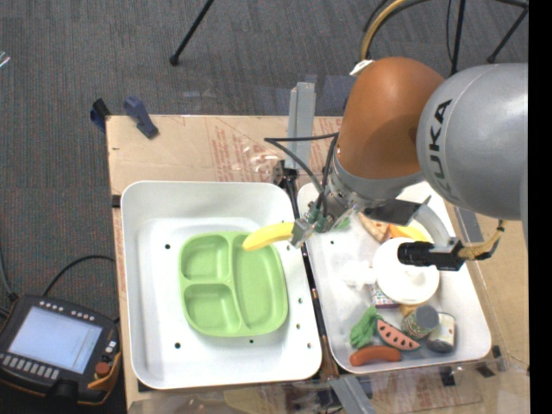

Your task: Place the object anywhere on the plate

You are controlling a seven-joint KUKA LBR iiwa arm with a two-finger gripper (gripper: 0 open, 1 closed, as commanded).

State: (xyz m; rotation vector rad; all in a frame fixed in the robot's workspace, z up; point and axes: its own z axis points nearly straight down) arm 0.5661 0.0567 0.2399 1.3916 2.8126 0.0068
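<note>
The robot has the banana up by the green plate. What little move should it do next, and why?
Probably lower a bit and let go. The banana sits between the gripper's fingers, already above the upper right edge of the green plate in the left bin, so anywhere it drops there counts.

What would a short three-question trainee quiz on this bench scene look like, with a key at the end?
1. True or false: the banana lies flat in the middle of the green plate.
2. How many compartments does the plate have?
3. Which bin holds the pile of toy food, including the watermelon slice? A) left bin B) right bin

Key:
1. False. The banana is at the tool, with its free end over the plate's upper right edge.
2. Three: two smaller ones on the left side, one longer one on the right.
3. B, the right bin; the plate sits in the left bin.
</note>
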